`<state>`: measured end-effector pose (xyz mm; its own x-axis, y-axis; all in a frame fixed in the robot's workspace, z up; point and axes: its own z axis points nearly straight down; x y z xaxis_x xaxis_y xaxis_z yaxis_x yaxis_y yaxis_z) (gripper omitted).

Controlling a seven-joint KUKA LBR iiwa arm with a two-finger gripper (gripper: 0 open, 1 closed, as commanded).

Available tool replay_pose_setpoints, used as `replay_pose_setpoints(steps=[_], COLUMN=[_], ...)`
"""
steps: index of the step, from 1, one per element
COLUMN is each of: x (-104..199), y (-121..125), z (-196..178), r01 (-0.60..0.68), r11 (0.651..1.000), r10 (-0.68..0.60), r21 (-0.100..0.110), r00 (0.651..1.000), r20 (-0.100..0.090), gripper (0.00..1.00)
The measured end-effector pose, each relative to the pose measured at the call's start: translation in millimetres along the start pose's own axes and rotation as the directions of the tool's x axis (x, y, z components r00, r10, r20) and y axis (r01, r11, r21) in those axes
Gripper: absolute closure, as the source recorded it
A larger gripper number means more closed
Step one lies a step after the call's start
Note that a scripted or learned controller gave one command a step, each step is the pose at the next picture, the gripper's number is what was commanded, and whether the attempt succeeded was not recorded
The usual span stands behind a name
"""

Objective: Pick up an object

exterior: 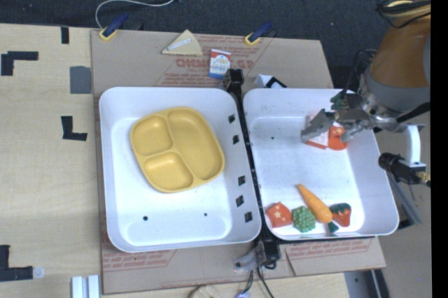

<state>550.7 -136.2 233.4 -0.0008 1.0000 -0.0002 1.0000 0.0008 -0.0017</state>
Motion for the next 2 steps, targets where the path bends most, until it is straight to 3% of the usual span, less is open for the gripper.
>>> replay_pose_setpoints(steps=[1,2], x=[-43.2,-62.4], y=[-2.9,52.2], z=[48.9,145.4], r01=[-0.001,0.001], r11=[1.000,1.000], r10=[0.001,-0.001], r21=[0.001,-0.008], r00=[1.000,1.000], r20=[0.000,0.003], gripper=[0.00,0.00])
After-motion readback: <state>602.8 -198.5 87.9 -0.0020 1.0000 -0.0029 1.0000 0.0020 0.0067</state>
